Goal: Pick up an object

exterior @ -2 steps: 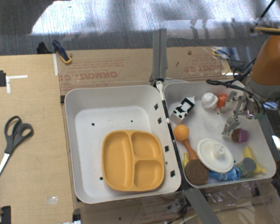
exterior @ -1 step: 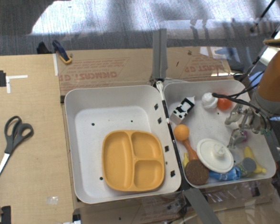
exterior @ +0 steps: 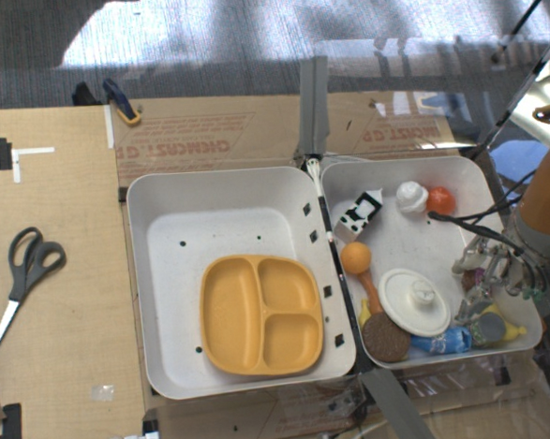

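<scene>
My gripper (exterior: 477,280) hangs low over the right side of the right bin (exterior: 394,173), just right of a white round lid (exterior: 414,300). Right below it lie a blue object (exterior: 445,343) and a yellow object (exterior: 504,328) near the bin's front right corner. A brown disc (exterior: 387,337) rests at the front, partly under the lid. An orange ball (exterior: 356,257) sits near the bin's left wall. A black-and-white toy (exterior: 357,212) and a white-and-orange piece (exterior: 423,197) lie at the back. I see nothing clearly held in the gripper.
The left bin (exterior: 166,268) holds a yellow divided plate (exterior: 261,314). Scissors (exterior: 23,269) lie on the wooden bench at the left. Black cables (exterior: 467,217) run from the arm across the right bin's back right part.
</scene>
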Available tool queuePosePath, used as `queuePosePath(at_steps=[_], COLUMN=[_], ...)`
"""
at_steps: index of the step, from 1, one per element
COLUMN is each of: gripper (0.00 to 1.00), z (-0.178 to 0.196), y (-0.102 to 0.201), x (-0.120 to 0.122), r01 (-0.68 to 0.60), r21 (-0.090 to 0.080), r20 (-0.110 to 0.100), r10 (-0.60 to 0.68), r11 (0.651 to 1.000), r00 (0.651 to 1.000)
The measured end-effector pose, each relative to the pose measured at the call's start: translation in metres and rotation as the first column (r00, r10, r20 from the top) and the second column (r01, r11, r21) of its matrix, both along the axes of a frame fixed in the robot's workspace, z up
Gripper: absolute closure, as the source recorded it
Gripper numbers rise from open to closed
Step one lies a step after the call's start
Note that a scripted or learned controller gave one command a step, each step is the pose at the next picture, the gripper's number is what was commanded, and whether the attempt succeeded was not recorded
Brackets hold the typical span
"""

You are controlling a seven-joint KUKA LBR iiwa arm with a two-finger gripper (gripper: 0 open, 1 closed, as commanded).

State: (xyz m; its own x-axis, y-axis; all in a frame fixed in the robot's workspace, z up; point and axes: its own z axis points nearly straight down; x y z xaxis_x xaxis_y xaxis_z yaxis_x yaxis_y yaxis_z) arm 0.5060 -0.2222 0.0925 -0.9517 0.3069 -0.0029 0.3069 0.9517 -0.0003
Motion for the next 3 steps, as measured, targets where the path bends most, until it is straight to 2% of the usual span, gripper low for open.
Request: queuePosePath(at_steps=[1, 2, 3], gripper=[0.0, 0.0, 0.0], z=[0.002, 0.007, 0.001], y=[0.001, 0.0, 0.014], x=[0.081, 0.022, 0.095], r01=[0.058, 0.228, 0.315], r21=[-0.001, 0.001, 0.001], r20=[0.004, 0.0, 0.002], r10=[-0.058, -0.228, -0.315], r11=[0.998, 0.974, 0.949], r00=[0.998, 0.974, 0.949])
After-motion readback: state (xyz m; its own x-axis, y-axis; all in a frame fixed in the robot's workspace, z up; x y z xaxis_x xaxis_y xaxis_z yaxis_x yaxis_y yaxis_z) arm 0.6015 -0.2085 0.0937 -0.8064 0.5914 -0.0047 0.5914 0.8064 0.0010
